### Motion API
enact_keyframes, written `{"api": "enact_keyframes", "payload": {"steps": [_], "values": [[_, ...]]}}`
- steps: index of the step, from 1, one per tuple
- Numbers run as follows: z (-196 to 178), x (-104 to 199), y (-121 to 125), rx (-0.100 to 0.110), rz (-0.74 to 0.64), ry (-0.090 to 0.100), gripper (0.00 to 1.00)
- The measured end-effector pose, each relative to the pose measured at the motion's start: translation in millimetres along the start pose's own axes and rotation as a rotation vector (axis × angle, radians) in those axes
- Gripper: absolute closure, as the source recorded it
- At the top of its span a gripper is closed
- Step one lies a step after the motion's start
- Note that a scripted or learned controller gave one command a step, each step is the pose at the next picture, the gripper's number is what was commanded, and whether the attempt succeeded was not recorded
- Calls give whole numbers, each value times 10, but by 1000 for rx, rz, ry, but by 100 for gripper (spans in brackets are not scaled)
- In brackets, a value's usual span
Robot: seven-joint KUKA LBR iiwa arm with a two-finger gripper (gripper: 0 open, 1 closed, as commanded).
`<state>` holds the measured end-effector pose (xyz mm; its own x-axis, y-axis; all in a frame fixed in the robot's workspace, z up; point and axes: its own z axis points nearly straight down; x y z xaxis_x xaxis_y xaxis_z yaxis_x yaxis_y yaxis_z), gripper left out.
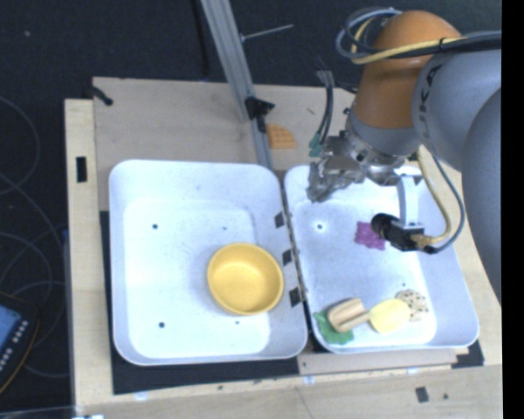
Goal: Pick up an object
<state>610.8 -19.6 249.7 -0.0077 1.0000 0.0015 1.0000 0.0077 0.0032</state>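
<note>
Sitting closest to the camera, along the front wall of the right bin (454, 321), are one tan wooden block (347, 312) lying on one small green thing (325, 325), then one yellow lump (387, 317) touching one spotted die (411, 301), and one purple piece (368, 235) is lying farther back near the middle of that bin. One yellow bowl (244, 278) is sitting alone and upright in the left bin (148, 190). My pincer (321, 184) is hanging over the back left corner of the right bin, well apart from all six things, and I cannot tell whether it is apart or together.
</note>
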Motion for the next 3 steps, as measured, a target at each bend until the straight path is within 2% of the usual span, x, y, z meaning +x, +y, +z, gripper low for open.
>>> {"api": "enact_keyframes", "payload": {"steps": [1,2,3], "values": [[125,507,135,2,1,-2,100],[5,1026,290,0,0,0,100],[10,980,283,3,3,-4,0]]}}
